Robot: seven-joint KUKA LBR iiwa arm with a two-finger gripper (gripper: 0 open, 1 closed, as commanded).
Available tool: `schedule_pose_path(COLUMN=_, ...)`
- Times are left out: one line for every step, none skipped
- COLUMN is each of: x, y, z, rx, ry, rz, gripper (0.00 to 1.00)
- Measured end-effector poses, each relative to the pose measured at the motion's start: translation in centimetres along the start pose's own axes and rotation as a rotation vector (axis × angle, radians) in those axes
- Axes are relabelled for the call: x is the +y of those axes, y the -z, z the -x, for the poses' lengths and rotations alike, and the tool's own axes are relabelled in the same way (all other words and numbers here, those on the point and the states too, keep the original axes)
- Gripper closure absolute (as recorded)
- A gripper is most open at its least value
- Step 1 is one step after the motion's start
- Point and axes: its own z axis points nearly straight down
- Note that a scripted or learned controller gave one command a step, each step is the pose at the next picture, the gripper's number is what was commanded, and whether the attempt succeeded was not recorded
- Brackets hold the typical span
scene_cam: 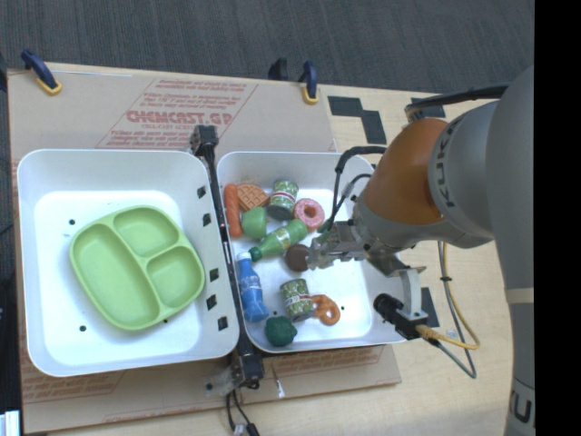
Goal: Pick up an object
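Worktop (454, 380) is pale wood w/ a big cardboard sheet (182, 112) printed in red under both bins, clamped at the far edge by blue clips (310, 82).

Arm (472, 180), grey w/ orange band, comes in from the right and covers the right bin's far-right corner. Its wrist hangs over the right half of that bin.

Left bin (36, 271) carries a light green divided plate (136, 266), 3 compartments, lying flat near the middle. Right bin (363, 330) has the small stuff, all bunched toward its left & centre.

Tool (320, 251) is low over the bin, just beside a dark brown round item (297, 258); looks touching or nearly so, can't tell which. Fingers are too blurred & hidden by the wrist, so can't tell if open or closed, and nothing is clearly between them.

Objects, approx big to small:
- blue bottle (250, 289) lying along the left wall
- green bottle (280, 239) lying slantwise, mid bin, its base end near the tool
- orange carrot-like piece (233, 209) by the left wall, far end
- orange waffle-like piece (251, 195) just beside it
- green pepper-like lump (254, 222) between carrot and green bottle
- dark green lump (280, 331) at the near edge
- can w/ green label (284, 194) at the far side
- second can (295, 296) nearer, lying tilted
- pink donut (310, 213) beside the far can
- small orange curled piece (327, 311) touching the near can
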Motion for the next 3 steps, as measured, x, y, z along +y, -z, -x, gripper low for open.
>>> schedule_pose_path(x=3.0, y=12.3, z=4.8, rx=-0.001, ry=-0.007, rz=0.005, gripper=1.0)
schedule_pose_path(x=3.0, y=12.2, z=4.8, rx=0.0, ry=-0.007, rz=0.004, gripper=0.0)
schedule_pose_path(x=-3.8, y=-2.3, z=1.9, rx=0.003, ry=-0.006, rz=-0.002, gripper=0.0)
